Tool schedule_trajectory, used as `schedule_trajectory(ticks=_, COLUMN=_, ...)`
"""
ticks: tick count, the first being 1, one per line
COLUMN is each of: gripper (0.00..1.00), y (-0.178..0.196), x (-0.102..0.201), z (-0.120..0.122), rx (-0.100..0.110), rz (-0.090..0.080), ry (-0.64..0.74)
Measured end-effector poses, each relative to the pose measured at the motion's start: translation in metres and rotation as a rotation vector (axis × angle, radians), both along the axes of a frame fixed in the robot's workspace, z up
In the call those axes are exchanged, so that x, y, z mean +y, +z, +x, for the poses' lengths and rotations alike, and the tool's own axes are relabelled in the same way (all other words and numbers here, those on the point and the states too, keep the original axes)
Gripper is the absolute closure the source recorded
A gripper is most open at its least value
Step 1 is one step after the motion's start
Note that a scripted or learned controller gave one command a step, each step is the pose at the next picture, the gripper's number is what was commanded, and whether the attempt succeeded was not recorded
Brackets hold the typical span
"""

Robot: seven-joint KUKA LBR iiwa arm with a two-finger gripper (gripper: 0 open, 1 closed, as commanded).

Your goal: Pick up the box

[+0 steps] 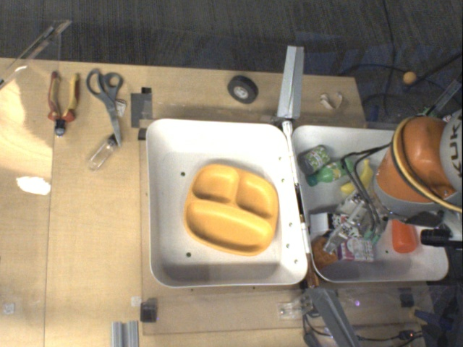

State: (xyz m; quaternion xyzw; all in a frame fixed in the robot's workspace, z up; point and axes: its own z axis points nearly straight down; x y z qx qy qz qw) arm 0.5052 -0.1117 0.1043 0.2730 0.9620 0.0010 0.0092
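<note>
Arm is down in the right bin (434, 270), gripper (352, 226) low over the clutter near the bin's lower-left corner; the box (356, 249), as best I can judge, is the small pinkish carton lying flat just beneath and touching the tool. Whether the claw is open or closed, or has hold of anything, cannot be told, as wrist and cables mask it. Judged early to mid attempt: approach made, no lift evident, grasp and raise remain. Left bin (166, 194) holds a yellow moulded form (231, 207).
</note>
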Motion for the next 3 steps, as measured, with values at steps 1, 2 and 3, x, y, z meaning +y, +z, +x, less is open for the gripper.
schedule_trajectory(ticks=1, gripper=1.0, y=0.011, x=0.001, z=0.003, rx=-0.01, rz=-0.002, ry=0.005)
schedule_trajectory(ticks=2, gripper=1.0, y=0.081, x=0.056, z=0.02, rx=0.009, rz=0.009, ry=-0.51)
schedule_trajectory(ticks=3, gripper=1.0, y=0.096, x=-0.027, z=0.013, rx=0.01, rz=0.003, ry=-0.133)
